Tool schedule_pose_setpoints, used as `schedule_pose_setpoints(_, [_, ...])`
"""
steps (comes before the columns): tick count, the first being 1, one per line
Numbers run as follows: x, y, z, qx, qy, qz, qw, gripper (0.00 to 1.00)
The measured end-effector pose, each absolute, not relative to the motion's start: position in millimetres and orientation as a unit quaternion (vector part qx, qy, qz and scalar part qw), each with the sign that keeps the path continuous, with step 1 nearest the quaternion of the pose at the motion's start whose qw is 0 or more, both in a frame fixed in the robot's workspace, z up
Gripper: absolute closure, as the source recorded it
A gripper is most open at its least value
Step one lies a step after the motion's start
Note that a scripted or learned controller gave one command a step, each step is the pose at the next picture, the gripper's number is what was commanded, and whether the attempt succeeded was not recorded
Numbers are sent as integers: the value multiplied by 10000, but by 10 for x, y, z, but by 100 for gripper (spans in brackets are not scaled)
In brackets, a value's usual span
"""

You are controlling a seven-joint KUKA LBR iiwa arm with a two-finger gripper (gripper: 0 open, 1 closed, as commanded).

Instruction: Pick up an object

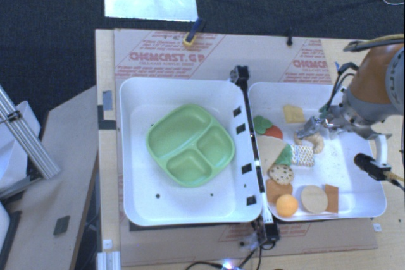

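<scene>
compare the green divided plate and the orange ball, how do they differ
The green divided plate lies alone in the left bin; the orange ball sits in the right bin among other toy foods. The plate is far larger, flat and split into three compartments; the ball is small and round. The plate is pale green, the ball bright orange. Both rest untouched, apart from the gripper.

On your worktop (209,50) two bins sit side by side: the left bin (136,104) holds a divided plate (190,145), the right bin (361,190) a cluster of toy food (288,174).
</scene>
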State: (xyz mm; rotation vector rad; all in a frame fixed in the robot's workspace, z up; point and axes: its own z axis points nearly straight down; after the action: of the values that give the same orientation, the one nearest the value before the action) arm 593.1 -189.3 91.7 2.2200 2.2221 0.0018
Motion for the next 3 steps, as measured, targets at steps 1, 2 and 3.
schedule_pose_setpoints(1, [5964,-1895,894,7064,7078,24,22,0])
schedule_pose_setpoints(2, [5967,-1897,990,7064,7078,28,37,100])
schedule_pose_setpoints(3, [5968,-1868,1629,7057,7086,16,27,100])
